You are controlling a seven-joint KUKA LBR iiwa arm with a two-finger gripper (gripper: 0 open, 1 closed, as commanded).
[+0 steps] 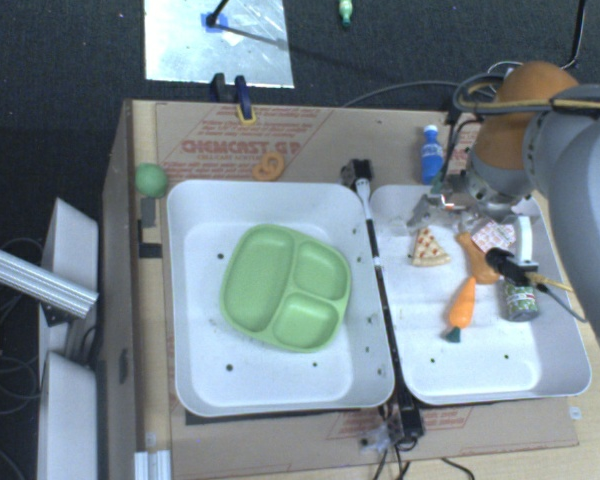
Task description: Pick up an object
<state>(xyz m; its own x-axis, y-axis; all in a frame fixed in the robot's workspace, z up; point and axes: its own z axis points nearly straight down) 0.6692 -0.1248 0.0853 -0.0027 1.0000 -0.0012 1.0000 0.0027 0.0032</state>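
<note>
The right bin [500,368] holds several small objects. A toy pizza slice [429,248] lies near its back left, and an orange carrot [462,304] lies in the middle. A small jar [521,302] stands toward the right, beside a black-tipped orange piece [480,257] and a red-patterned white card [494,235]. My gripper [435,206] hangs low over the back of this bin, just above and behind the pizza slice. I see nothing held in it.
A green divided plate [285,286] lies in the left bin [210,368]. A blue bottle [432,154] stands behind the right bin, close to the gripper. A green ball [151,179] and an orange pretzel shape [268,166] sit on the cardboard behind the left bin.
</note>
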